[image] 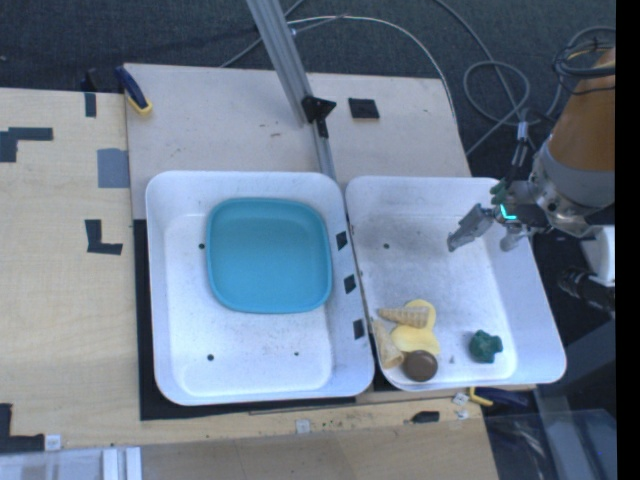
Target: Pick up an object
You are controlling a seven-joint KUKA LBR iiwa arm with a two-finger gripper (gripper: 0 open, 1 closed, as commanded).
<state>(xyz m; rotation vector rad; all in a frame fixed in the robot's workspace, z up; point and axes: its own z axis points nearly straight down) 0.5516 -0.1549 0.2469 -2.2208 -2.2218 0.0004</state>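
blue plate [268, 255] left, possibly toys [410, 338] right

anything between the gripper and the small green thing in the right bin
No. In the camera view the stretch from the gripper down to the green object is bare white bin floor. The yellow pile sits off to the side.

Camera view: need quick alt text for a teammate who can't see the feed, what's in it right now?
The gripper hovers over the upper right part of the right bin, holding nothing. At that bin's near edge lie a yellow toy cluster with a brown round piece, and a small green object to their right. The left bin holds a blue plate.
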